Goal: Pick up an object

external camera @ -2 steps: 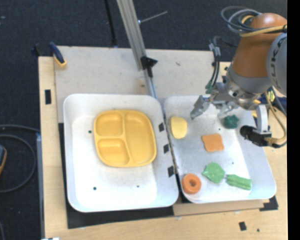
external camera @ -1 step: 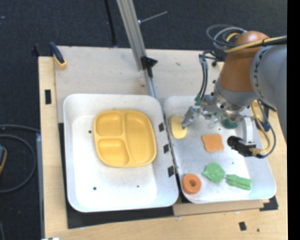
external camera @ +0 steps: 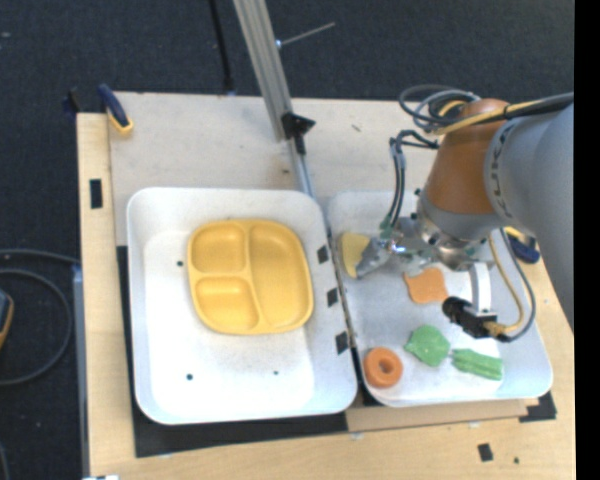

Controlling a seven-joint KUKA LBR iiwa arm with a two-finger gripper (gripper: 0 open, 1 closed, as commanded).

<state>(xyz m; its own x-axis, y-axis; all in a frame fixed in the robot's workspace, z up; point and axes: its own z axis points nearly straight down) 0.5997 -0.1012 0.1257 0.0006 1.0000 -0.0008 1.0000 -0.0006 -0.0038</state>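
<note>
Pale yellow piece at the right bin's near-left edge, touching the divider; lay just left of the hand, tips apparently at it. Hand's state: could not be told. Orange flat piece just right of the hand. Further out: orange ring, green pieces. Left bin: yellow divided tray.

Right bin contents: a yellow wedge at the left wall; an orange flat piece mid-bin; an orange ring lying flat at the front; two green pieces — one leaf-shaped, one elongated — side by side.
</note>
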